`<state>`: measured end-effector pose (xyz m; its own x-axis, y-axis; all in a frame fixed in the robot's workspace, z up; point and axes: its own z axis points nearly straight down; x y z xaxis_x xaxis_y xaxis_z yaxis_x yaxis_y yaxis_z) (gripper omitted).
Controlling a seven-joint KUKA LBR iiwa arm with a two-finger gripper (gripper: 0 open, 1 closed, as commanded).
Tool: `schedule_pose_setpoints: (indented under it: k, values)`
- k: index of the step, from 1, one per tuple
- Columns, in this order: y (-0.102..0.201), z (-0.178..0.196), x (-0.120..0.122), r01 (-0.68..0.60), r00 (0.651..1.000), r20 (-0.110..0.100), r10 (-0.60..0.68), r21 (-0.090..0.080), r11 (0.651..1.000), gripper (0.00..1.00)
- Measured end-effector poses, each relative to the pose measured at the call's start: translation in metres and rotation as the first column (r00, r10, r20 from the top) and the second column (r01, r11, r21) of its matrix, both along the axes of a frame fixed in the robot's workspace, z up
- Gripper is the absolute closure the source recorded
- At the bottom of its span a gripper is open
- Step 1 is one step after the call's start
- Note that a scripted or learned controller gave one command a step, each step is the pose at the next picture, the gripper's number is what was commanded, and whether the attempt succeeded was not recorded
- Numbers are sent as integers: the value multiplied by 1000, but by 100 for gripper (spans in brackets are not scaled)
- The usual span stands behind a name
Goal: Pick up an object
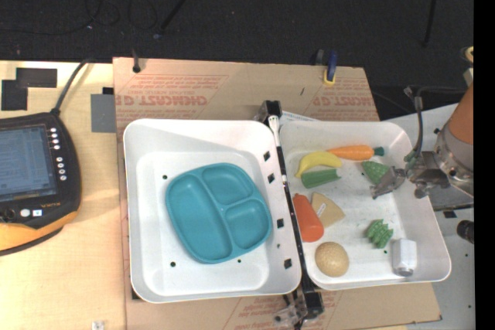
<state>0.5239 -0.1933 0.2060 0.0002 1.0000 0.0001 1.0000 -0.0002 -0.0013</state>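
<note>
Jaws reach into the right white bin (421,274) from its right edge, low over the floor; whether they are parted or clenched I cannot tell, and nothing shows between them.

From the left: a teal plastic divided plate (216,211) lies in the left white bin (147,166). The right bin holds a red-orange toy carrot (308,218), a yellow toy banana (319,161) and a small green knobbly toy (379,233).

The likeliest target, a green leafy toy (377,170), lies just beside the jaw tips, on their upper left. The risk, I judge, is closing beside it, nudging it away and gripping nothing.
</note>
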Motion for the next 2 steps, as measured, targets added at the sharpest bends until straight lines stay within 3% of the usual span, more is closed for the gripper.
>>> schedule_pose_setpoints:
  k: [1,2]
  values:
    - [-19,-125,45,-4,1000,-1,4,-1,1000,0]
    - [-20,-117,113,-3,1000,5,3,-1,1000,0]
